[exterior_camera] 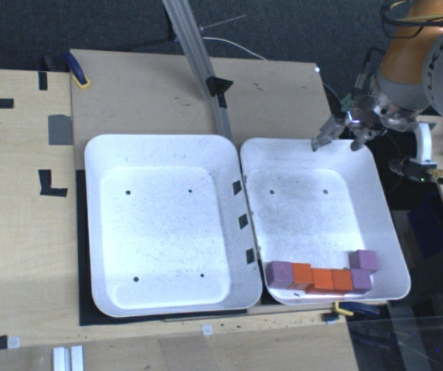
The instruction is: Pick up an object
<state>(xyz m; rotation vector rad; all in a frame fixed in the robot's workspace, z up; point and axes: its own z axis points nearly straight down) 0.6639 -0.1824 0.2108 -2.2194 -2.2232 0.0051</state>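
Gripper (335,140): above the far right corner of the right bin, fingers spread apart, nothing between them
Arm (407,68): grey with orange band, enters from the right, wrist tilted down toward the bin's far rim
Right bin (314,207): white, shallow; blocks gathered along its near edge
Blocks: purple block (281,273) at the left end, orange blocks (322,278) touching in a row beside it, two more purple blocks (364,269) at the right end, one behind the other
Block-to-gripper relation: well apart, opposite ends of the bin
Left bin (163,222): white, beside the right bin, rims touching
Bench (20,199): light wood with black tape marks
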